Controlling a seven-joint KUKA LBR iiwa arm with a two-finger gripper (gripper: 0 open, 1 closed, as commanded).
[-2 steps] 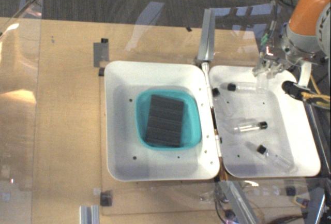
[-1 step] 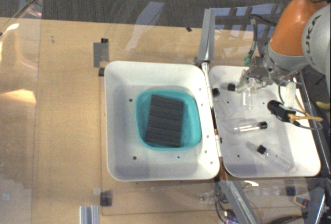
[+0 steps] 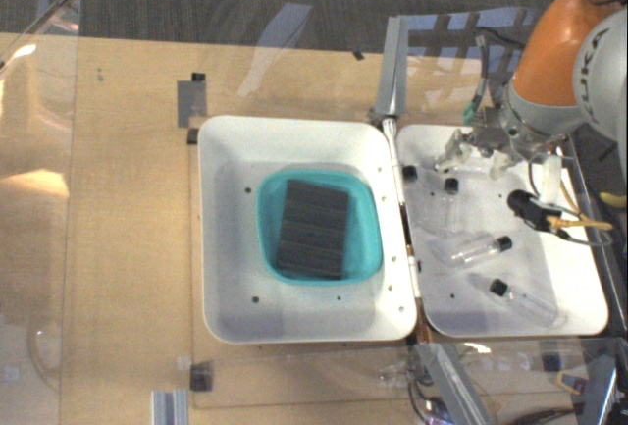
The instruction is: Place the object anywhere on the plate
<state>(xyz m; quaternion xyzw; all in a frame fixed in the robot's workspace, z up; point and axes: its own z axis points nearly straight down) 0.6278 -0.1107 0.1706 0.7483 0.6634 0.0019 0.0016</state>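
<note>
On the bench, left bin (image 3: 221, 246) holds a teal plate (image 3: 368, 237) bearing a dark block (image 3: 313, 228).

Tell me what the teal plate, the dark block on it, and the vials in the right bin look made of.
Teal plate: likely glossy plastic, uniform colour with soft sheen. Dark ribbed block: matte, perhaps foam or rubber; can't tell which. Vials: clear glass or plastic, see-through bodies with black caps.
</note>
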